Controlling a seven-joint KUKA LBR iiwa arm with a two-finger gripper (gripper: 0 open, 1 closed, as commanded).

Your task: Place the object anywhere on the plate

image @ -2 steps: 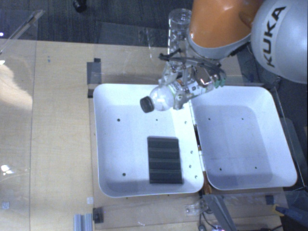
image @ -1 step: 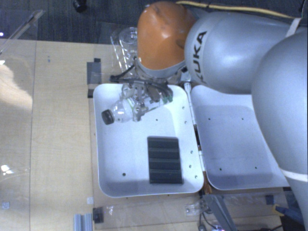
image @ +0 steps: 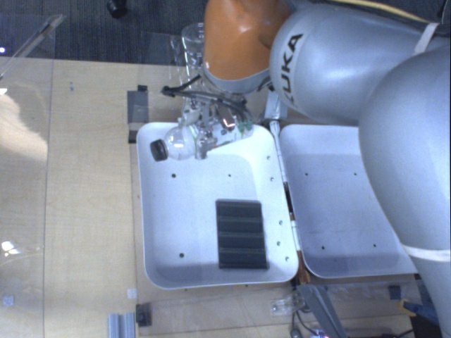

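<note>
I'm seeing two bins sitting side by side on the bench [image: 77,210]: left bin [image: 165,259], right bin [image: 331,189], walls nearly touching. A ribbed plate [image: 242,234] is lying flat in the left bin, toward its near right part. A bottle [image: 176,145] is lying on its side in that bin's far left corner, well apart from the plate. The gripper [image: 204,136] is hanging right over the bottle, the arm [image: 338,55] crossing above the right bin.

Looked like a robotics lab: KUKA-branded industrial arm [image: 338,69] over a pale wood tabletop [image: 77,189], two shallow white bins [image: 151,259] fixed side by side below the jaws, clear acrylic guard panel [image: 28,118] at the left, dark carpet [image: 70,5] behind.
</note>
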